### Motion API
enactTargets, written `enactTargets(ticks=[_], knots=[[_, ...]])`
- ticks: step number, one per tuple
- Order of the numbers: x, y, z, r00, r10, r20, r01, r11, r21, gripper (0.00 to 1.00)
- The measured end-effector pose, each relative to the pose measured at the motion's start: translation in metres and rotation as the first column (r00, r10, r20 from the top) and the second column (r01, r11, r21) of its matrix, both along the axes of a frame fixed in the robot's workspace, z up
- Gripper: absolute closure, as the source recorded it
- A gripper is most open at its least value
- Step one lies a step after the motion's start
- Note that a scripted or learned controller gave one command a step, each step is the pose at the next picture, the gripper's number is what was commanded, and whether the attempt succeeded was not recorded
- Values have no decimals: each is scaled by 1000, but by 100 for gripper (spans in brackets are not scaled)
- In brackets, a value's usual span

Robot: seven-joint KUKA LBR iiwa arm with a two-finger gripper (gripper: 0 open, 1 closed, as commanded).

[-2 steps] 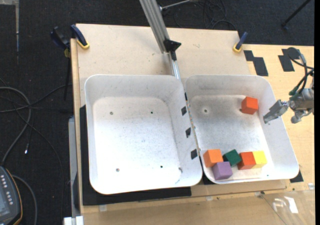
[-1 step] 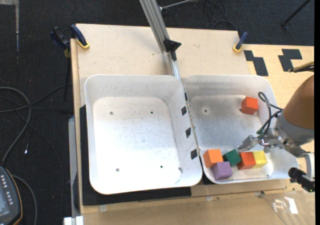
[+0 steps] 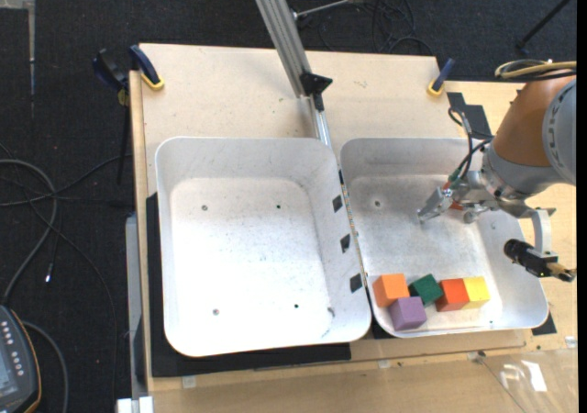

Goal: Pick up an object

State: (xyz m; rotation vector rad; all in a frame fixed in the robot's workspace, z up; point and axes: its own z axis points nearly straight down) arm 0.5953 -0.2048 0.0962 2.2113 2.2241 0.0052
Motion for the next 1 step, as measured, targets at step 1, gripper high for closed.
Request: enactTargets(ticks=[1], knots=[[63,-7,0,1000,-1,1,1,1000,-1,0]])
